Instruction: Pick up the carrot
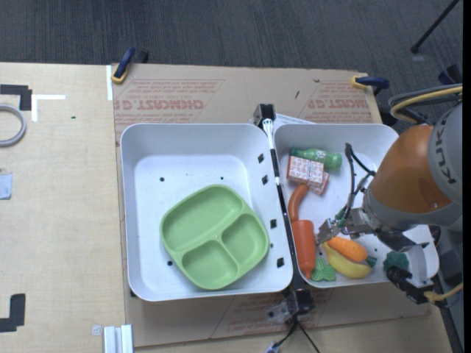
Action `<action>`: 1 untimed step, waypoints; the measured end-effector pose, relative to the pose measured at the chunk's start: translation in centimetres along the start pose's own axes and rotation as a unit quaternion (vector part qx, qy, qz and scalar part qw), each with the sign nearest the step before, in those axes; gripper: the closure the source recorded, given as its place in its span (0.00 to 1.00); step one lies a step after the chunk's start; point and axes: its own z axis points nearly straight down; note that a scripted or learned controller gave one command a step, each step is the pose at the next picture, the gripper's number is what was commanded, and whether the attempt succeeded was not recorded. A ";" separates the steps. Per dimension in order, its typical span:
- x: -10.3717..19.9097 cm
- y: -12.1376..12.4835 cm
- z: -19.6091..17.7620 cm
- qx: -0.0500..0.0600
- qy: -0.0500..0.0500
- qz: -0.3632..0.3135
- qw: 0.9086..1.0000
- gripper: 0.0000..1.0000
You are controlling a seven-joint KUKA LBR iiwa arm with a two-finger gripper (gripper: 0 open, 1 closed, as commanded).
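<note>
Claw [333, 232] sits low in the right bin [379, 134], at that bin's near half, and from my seat I cannot tell whether it is apart or together; the metal parts blur into the clutter under the wrist. I see the carrot [303, 243] lying just left of the claw, lengthwise along the bin's left wall, its green top [322, 272] toward the near edge. Whether the claw touches it, I cannot tell. Beyond the carrot lies a curved orange-red piece [296, 199], and farther still a pink-and-white box [307, 173] and a green bottle [316, 157]. Just right of the carrot top I see a yellow banana [350, 267] with an orange piece [348, 249] on it.

In the left bin [140, 197] rests a green divided plate [214, 235]. Both bins stand on a brown cardboard sheet [221, 94] printed in red, clipped at its far corners with a blue-and-yellow clamp [123, 65] on the left. Under it the surface [59, 219] is pale wood with black tape marks. Past the far edge I see dark grey carpet [243, 13].
</note>
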 end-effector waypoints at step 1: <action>0.2 0.1 -0.9 0.000 0.003 -0.001 1.000 1.00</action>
